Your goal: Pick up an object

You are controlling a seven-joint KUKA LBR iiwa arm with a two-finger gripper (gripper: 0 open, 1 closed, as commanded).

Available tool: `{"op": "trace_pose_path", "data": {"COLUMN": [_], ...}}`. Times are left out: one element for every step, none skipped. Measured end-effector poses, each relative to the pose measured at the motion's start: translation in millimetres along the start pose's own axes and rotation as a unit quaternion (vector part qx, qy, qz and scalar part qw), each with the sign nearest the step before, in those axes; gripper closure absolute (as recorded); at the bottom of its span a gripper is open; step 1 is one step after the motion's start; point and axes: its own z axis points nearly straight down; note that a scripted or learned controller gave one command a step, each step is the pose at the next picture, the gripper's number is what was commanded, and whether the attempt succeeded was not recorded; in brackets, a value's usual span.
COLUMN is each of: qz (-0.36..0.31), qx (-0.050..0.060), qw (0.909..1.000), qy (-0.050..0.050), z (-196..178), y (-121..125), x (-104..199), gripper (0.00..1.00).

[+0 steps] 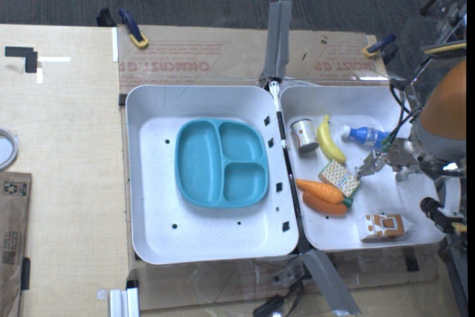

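Reaching: end effector (375, 162) low in right bin (415, 234), beside sponge (340, 177)
Grip: cannot tell
Nearby: carrot (322, 190), banana (330, 139) loose, awaiting picking

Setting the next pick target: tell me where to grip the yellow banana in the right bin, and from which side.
Probably the yellow banana at mid-length, from above, fingers across its narrow width. It lies flat, curved, with the metal can close on one side, so keep to the middle.

Left bin (148, 182): blue divided plate (222, 162). Right bin (415, 230): metal can (303, 136), banana (329, 139), blue bottle (367, 135), carrot (323, 194), patterned sponge (339, 178), small box (383, 227). Gripper (373, 162) above bin's right part.
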Motion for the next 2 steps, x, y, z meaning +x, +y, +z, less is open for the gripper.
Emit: {"op": "trace_pose_path", "data": {"qz": [0.013,0.011], "qx": [0.000,0.000], "qw": [0.9999,0.9999], "qy": [0.000,-0.002], "z": [0.0,-9.5], "y": [87.9,88.2], "x": [30.3,30.1], "gripper": [0.00,1.00]}}
